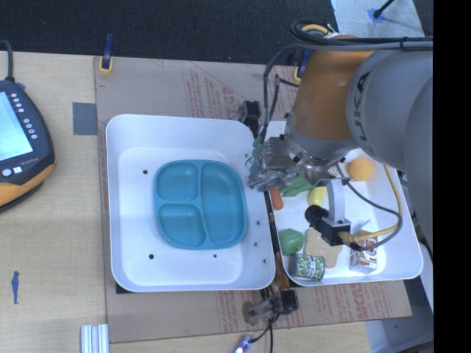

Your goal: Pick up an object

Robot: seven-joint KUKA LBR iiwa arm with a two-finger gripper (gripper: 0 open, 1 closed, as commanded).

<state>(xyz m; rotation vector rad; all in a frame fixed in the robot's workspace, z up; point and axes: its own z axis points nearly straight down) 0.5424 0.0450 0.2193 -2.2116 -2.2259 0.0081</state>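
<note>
My gripper (266, 173) hangs low over the left edge of the right bin (407, 269), close to the wall it shares with the left bin. Right below it lie a thin red-orange piece (275, 198) and a dark green piece (298, 187). A yellow piece (317, 195) lies just to their right. Nearer the front of this bin are a light green lump (291, 239), a green-labelled can (308, 267) on its side and a red-and-white packet (366, 255). An orange ball (360, 169) rests at the far right, partly behind the arm. The arm hides the back of the bin.
The left bin (125, 197) holds a blue divided plate (200, 203) in its middle. A handheld control pendant (18, 142) lies on the bench at the far left. Clamps and cables sit between the bins at the back (250, 112) and front (268, 306).
</note>
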